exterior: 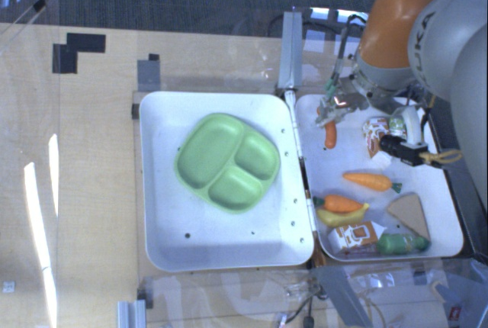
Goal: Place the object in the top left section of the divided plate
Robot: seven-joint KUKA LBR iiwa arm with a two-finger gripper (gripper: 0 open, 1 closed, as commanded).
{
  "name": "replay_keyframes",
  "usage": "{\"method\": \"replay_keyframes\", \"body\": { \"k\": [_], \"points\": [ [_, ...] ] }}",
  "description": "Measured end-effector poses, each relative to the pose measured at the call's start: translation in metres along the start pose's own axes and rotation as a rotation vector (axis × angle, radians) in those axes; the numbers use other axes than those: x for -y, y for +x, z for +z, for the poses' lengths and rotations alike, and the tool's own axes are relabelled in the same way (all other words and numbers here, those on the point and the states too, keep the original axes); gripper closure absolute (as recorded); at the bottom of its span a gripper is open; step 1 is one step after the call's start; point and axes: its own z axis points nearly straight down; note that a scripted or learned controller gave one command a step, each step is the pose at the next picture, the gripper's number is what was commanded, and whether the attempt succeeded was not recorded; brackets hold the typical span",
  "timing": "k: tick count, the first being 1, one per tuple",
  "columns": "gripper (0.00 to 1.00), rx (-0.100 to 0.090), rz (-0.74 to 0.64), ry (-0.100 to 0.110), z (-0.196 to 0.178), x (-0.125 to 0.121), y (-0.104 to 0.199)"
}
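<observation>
Arm [435, 29] entering from the right, orange band uppermost, wrist angled down over the right bin's [450, 204] far left corner. Gripper [329, 114] low above a small orange-red sausage [330, 136] — fingertips pointing down at its upper end, touching or just above it; finger spacing cannot be told, nor any pinch on the sausage. Sausage upright in view, lying on the bin floor near the left wall. Elsewhere in the right bin: carrot [369, 181] near the middle, a second orange piece [340, 204] beside a banana [339, 217], tan wedge [409, 212], small carton [358, 236], green bottle [398, 244] along the near edge. Left bin [164, 242] bearing the green plate [227, 162] — three sections, set at a slant.
</observation>
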Motion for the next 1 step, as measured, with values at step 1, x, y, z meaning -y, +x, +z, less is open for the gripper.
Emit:
{"method": "replay_keyframes", "body": {
  "k": [1],
  "points": [
    [1.00,-0.001,-0.233,0.000,-0.0099,0.0005,0.0928]
  ]
}}
